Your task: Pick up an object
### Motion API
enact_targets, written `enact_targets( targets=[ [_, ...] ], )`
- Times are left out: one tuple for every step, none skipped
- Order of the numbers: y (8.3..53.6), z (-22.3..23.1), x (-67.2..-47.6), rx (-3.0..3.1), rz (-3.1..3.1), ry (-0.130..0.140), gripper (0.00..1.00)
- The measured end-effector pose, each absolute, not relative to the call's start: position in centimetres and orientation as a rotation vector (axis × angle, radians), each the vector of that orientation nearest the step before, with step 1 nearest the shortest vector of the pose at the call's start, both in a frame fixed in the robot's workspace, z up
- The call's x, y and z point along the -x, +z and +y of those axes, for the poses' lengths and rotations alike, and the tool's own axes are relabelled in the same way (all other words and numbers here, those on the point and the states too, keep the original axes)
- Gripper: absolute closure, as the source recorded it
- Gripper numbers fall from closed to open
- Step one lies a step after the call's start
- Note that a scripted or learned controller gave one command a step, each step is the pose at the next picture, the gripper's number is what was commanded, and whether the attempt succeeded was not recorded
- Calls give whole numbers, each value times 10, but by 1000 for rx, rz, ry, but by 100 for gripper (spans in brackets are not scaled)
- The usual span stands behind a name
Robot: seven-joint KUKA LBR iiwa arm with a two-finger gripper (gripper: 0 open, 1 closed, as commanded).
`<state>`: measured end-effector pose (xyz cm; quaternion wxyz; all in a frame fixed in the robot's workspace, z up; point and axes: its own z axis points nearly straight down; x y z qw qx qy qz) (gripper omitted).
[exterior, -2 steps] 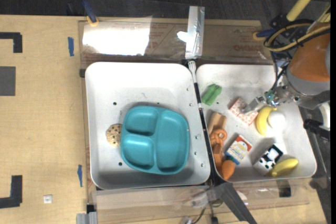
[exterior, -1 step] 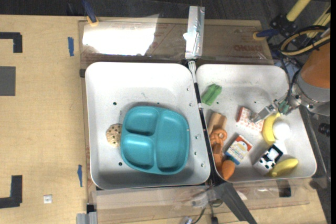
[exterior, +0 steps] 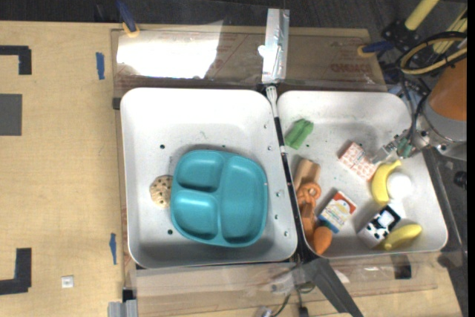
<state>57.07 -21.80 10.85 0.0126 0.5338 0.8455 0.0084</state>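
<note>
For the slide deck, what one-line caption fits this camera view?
Arm at the right bin holding toy food beside a banana; left bin holds a teal divided plate and a cookie.

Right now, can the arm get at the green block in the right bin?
Probably yes. The green block lies by itself near the top left of the right bin, apart from the other toys, with bare floor around it. The gripper sits over the same bin, near the banana.
</note>
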Motion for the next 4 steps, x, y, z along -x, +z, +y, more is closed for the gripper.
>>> enact_targets(
  targets=[
    [107, -218, -570, -1666, 2637, 25, 0],
    [117, -211, -514, -1779, 2590, 1, 0],
    [98, -195, -500, -1796, 2582, 0, 0],
    [110, -196, -502, -1797, 2573, 3, 100]
  ],
)
